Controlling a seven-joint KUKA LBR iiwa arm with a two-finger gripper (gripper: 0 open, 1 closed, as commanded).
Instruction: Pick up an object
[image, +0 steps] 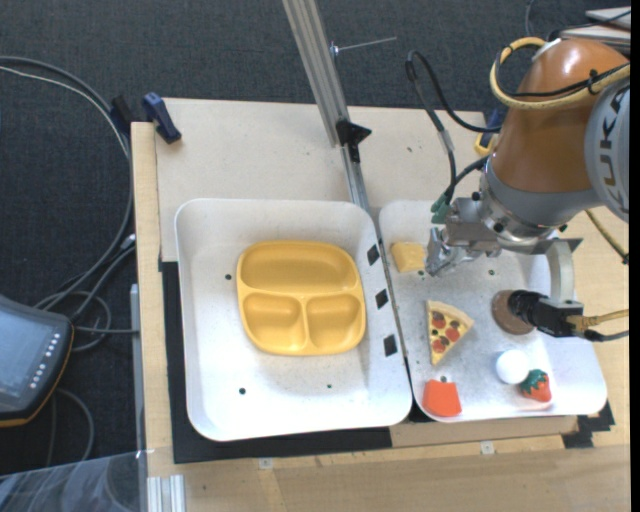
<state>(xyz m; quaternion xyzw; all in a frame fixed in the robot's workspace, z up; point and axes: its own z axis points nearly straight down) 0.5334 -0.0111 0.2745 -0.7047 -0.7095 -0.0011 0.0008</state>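
My gripper (437, 262) hangs low over the back left of the right bin (580, 385), just right of a tan bread-like piece (406, 257) by the bin's left wall. A pizza slice (446, 331) lies in front of the gripper. An orange-red block (442, 397) sits at the bin's front left. A brown disc (510, 315), a white ball (511, 366) and a strawberry (537, 386) lie toward the right. The arm's bulk hides the bin's back right part.
The left bin (200, 300) holds a yellow divided plate (300, 296). A metal pole (330, 90) slants up from between the bins. Black clips (382, 298) line the shared wall. Cables trail off the bench at left.
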